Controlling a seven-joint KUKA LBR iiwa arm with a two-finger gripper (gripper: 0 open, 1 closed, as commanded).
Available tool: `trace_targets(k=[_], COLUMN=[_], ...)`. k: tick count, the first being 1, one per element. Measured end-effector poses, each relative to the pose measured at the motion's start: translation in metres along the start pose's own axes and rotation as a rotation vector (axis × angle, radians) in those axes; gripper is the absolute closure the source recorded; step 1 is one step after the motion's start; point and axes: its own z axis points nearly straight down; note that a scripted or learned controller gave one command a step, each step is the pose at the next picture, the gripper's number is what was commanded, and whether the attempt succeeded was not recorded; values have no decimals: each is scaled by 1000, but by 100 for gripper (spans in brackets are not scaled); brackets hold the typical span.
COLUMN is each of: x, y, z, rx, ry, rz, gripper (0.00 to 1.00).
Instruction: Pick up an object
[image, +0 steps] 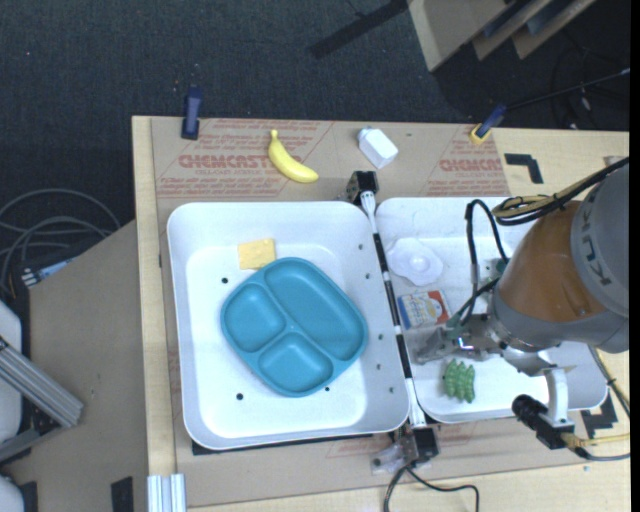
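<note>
Hovering tool (440, 345) in rt bin (440, 408) | grip state unclear | green obj (459, 380) just below

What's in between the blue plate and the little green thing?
In the camera view, the two bins' touching white walls run between the blue plate and the green thing. Otherwise, just bare bin floor.

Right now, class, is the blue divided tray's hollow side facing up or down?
Facing up: the blue divided tray in the left bin shows three open compartments, with nothing in them.

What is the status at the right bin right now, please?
Hand low in right bin, fingers obscured. Green object beside it, ungrasped. Small packet and clear lid nearby.
</note>
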Motion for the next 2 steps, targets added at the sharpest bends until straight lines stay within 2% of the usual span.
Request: trace_targets(k=[2], x=[-15], y=[0], z=[0], rx=[-2], ry=[-2], rz=[1], gripper=[0])
